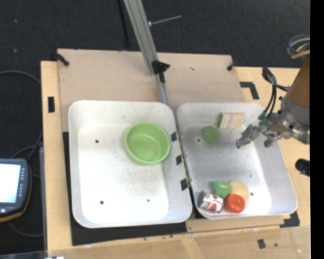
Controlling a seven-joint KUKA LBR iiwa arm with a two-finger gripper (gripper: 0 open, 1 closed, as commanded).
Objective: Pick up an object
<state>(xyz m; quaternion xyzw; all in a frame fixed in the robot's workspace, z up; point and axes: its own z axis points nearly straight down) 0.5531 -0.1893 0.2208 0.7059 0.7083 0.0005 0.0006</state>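
My gripper (254,142) hangs over the upper right part of the right bin (270,169). Its two dark fingers stand apart, open, with nothing between them. Just left of it lies a small green knobbly ball (210,134). A beige sponge with a green edge (230,121) lies up and to the left of it. In the bin's near corner sits a cluster: a green piece (222,188), a pale yellow ball (239,188), a red ball (235,203) and a red-and-white can (210,202).
The left bin (97,198) holds a light green bowl (147,143) near its upper middle. A metal post (143,34) rises slantwise from behind the seam between the bins. A handheld screen (5,188) sits off the bench at the far left.
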